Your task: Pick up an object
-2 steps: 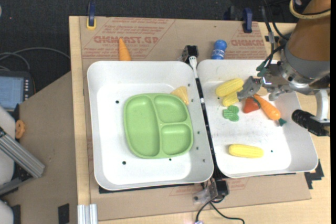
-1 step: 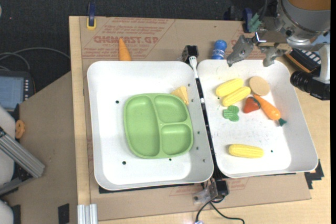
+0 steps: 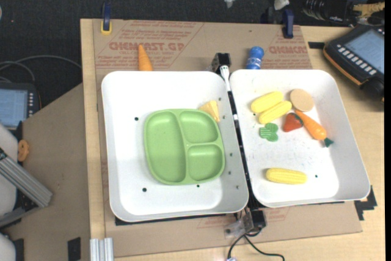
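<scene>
Counting two bananas (image 3: pixel 271 106), two carrots (image 3: pixel 310 124)

A brown board (image 3: pixel 183 40) printed with red lettering covered the bench top. Two shallow white bins sat on it side by side, touching along their inner edges: the left bin (image 3: pixel 122 131) and the right bin (image 3: pixel 342 150). Behind the left bin an orange carrot-shaped piece (image 3: pixel 144 58) lay on the board. Near the back of the seam between the bins sat a black clip (image 3: pixel 221 61), with a blue-and-white bottle-like object (image 3: pixel 255 58) just beside it. Blue clamps (image 3: pixel 106 20) (image 3: pixel 288 26) gripped the board's far edge.
</scene>
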Motion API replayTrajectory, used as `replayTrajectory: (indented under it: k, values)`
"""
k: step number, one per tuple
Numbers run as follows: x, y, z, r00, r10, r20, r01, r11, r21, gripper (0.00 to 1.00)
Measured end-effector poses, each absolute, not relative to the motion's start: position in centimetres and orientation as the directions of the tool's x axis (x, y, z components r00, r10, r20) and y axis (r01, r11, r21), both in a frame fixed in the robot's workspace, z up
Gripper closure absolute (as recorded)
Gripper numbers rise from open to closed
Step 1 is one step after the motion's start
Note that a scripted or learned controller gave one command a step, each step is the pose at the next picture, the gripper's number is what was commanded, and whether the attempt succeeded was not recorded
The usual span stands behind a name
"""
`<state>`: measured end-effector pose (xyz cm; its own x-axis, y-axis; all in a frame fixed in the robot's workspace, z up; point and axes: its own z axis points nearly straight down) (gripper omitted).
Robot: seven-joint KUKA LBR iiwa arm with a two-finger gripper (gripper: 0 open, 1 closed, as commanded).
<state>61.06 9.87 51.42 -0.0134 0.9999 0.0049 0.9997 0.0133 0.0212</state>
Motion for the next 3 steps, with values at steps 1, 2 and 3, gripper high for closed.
replayTrajectory:
  k: [1, 2, 3]
  values:
    - [60.9, 9.2, 51.6, -0.002, 1.0, -0.001, 1.0, 0.002, 0.006, 1.0]
    - [55.1, 8.6, 38.5, 0.002, 1.0, -0.002, 1.0, -0.002, -0.018, 1.0]
    - [50.5, 15.1, 39.0, -0.009, 1.0, 0.002, 1.0, 0.009, -0.004, 1.0]
